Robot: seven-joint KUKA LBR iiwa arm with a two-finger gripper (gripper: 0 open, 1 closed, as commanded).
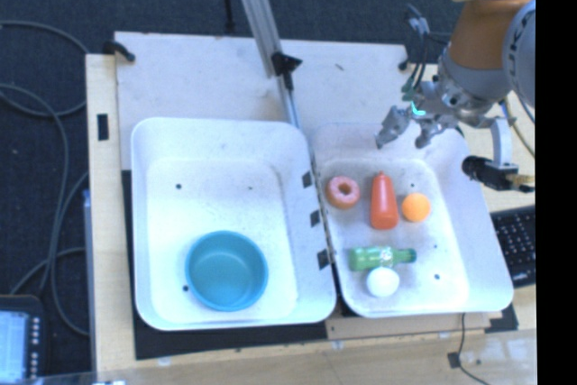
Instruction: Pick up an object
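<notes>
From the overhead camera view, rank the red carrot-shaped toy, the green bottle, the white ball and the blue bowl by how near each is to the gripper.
1. Red carrot-shaped toy, right bin, just below the gripper.
2. Green bottle, lying lower in the same bin.
3. White round ball, touching the bottle at the bin's front.
4. Blue round bowl, left bin, farthest.

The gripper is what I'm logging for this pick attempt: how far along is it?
Done: nothing looks picked yet. The doughnut, carrot, orange ball, green bottle and white ball all lie in the right bin; the blue bowl sits in the left bin. In hand: the gripper hangs open above the right bin's far edge, holding nothing. Left: descend, grasp, lift.
</notes>
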